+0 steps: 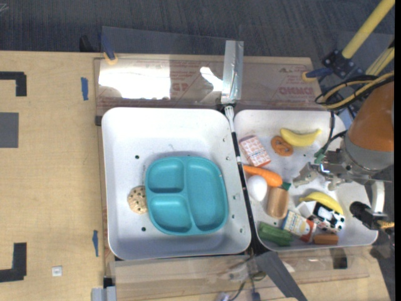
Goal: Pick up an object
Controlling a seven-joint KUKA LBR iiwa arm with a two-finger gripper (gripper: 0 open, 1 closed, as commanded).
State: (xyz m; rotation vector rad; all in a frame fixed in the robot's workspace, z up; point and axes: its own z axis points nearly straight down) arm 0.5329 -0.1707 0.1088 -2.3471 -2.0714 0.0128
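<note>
Teal and three-welled, a divided plate (185,194) fills the left bin (119,127), one cookie (137,199) touching its left edge. The right bin (250,121) holds the pickable clutter — two bananas (299,136) (321,200), one carrot (263,175), one white egg (257,187). The gripper (319,171) hangs over them — whether wide or narrow cannot be told.

Left white bin (119,168) holds a teal divided plate (186,194), with a cookie (137,199) just beside its left edge. Clear plastic sheet (163,74) stands behind the bins, against a cardboard panel (276,83). Plywood bench (47,168) carries black corner marks (14,83) and blue tape bits (84,88). Dark carpet (188,5) lies beyond.
</note>
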